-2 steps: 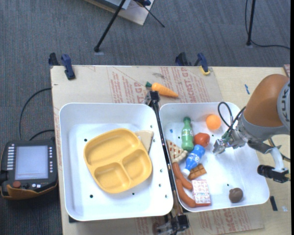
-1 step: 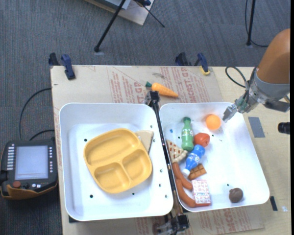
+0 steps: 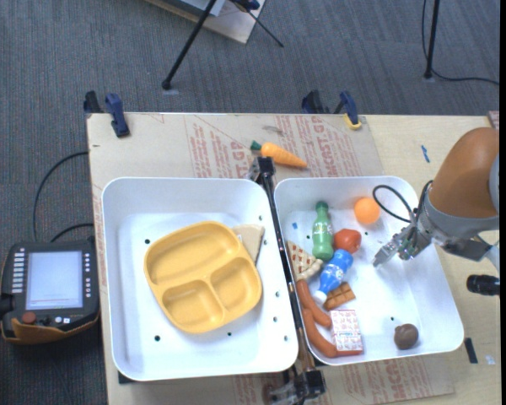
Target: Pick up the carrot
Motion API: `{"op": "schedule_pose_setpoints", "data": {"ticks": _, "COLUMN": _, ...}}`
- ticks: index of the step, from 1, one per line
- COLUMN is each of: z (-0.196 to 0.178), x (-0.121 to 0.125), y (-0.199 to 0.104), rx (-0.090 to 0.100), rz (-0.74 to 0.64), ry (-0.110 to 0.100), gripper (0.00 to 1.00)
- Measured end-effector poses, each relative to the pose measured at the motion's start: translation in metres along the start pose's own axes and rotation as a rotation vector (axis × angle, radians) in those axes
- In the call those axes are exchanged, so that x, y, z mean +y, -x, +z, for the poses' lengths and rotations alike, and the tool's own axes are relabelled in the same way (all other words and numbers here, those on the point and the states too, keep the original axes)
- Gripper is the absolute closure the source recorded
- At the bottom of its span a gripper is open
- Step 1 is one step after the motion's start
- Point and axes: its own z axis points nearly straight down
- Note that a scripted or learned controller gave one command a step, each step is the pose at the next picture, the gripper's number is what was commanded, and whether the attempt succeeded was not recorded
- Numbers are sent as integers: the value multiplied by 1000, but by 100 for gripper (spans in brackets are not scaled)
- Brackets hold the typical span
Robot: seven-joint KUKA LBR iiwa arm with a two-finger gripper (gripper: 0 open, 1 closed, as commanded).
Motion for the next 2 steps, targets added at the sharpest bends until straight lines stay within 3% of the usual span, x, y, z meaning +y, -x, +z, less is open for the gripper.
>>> {"op": "schedule_pose_setpoints", "data": {"ticks": 1, "z": -1, "x": -67, "y": -38, "rx": -4, "rz": -300, "ry": 2, "gripper": 100}}
{"op": "schedule_pose_setpoints", "data": {"ticks": 2, "z": 0, "x": -82, "y": -49, "rx": -1, "rz": -651, "ry": 1, "gripper": 100}}
